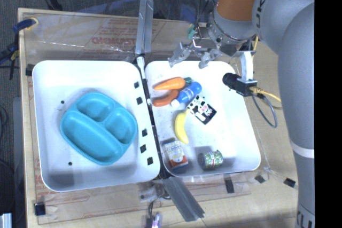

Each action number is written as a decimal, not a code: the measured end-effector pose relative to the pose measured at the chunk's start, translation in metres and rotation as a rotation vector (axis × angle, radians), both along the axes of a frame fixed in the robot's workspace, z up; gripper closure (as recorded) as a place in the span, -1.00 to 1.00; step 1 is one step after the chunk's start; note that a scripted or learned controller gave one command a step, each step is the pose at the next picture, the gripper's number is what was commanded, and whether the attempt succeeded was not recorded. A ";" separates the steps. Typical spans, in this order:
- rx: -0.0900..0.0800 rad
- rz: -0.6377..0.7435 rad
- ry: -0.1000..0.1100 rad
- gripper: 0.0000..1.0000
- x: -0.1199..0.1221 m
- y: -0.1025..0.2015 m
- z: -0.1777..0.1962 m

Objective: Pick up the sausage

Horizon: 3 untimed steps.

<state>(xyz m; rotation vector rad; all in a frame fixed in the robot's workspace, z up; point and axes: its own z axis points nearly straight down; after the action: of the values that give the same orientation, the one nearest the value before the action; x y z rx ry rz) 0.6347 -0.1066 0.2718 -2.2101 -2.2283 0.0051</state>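
The sausage [164,98] is a short reddish-brown piece lying at the left side of the right bin [240,131], just below an orange carrot [170,83] and touching a blue bottle [188,92]. My gripper [191,59] hangs over the bin's far edge, above and slightly right of the carrot. Its fingers are spread open with nothing between them. It stands apart from the sausage.
In the right bin also lie a banana [181,127], a black-and-white patterned item [202,110], a small carton [175,154] and a green can [212,158]. The left bin [48,83] holds a blue divided plate [99,126]. A black cable fitting [238,83] juts over the right bin.
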 end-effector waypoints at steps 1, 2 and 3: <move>-0.001 -0.379 0.001 -1.00 -0.101 0.013 -0.049; -0.001 -0.692 0.002 -1.00 -0.151 0.004 -0.068; -0.002 -0.686 0.003 1.00 -0.150 0.005 -0.058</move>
<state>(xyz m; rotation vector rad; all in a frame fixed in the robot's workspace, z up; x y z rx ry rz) 0.4845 -0.1019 0.2136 -2.8289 -1.3549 0.0080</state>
